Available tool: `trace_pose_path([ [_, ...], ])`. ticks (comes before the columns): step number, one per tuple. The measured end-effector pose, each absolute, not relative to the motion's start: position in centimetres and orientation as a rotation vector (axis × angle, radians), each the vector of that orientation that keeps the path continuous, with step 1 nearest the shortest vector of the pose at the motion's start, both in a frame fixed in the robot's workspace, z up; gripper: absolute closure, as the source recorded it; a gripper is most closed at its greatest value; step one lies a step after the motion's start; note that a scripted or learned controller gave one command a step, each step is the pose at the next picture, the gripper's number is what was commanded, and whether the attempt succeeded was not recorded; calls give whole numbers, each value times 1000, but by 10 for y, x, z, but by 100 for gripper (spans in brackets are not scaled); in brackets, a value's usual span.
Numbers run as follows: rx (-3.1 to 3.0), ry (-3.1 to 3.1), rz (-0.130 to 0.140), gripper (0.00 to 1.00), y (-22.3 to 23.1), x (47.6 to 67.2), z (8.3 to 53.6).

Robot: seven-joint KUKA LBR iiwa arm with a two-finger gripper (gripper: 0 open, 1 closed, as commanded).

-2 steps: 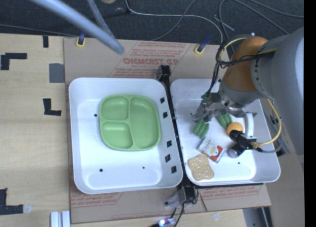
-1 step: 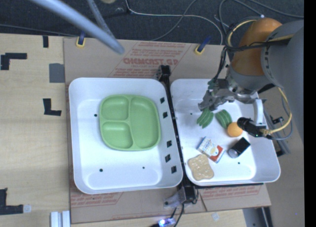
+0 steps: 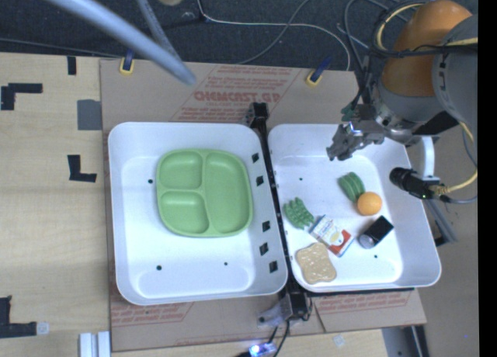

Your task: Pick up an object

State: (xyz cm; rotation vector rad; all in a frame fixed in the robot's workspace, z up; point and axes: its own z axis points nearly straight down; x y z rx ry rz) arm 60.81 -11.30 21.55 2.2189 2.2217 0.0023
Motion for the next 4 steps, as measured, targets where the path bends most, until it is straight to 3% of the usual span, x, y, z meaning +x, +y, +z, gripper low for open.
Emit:
trace_pose_path([
  [1, 2219, 2222, 2, 100, -113, 609, 257],
  [2, 2218, 2228, -3, 100, -59, 592, 246],
  [4, 2219, 2226, -2, 100, 42, 579, 238],
])
